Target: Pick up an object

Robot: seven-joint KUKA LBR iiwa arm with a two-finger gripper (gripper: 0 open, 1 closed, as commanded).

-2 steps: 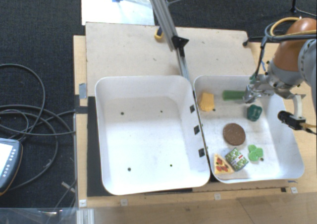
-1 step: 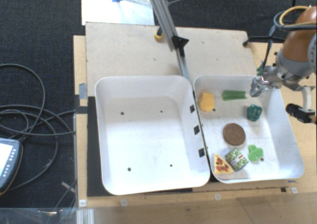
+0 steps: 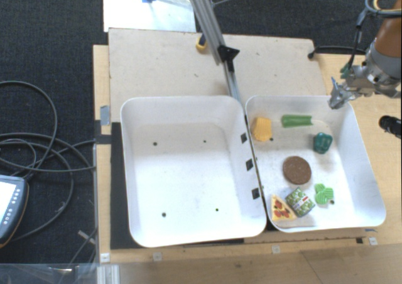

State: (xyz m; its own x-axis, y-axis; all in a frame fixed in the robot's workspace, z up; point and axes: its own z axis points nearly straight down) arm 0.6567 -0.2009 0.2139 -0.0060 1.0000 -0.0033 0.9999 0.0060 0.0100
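- Over at the far right rim of the right bin (image 3: 364, 151), my pincer (image 3: 337, 100) hangs above the top corner, holding nothing; whether it is open or closed, I cannot tell from this slant.
- Below me, the candidates: a green cylinder (image 3: 296, 121) nearest, a yellow block (image 3: 262, 129) by the divider, a teal piece (image 3: 322, 142), a brown disc (image 3: 296, 169) mid-bin.
- Down at the near edge a pizza slice (image 3: 281, 208), a patterned wedge (image 3: 301, 202) touching it, and a green leafy piece (image 3: 324, 194) just beside.
- My pick, I judge, is the green cylinder: close, and well apart from its neighbours.
- To do it well: centre over its middle, turn to straddle the narrow width, and descend straight.
- Risk: the bin wall is near, so I'd keep clear of the rim.
- Left bin (image 3: 182, 169) on the desk (image 3: 163, 63) is no concern now.
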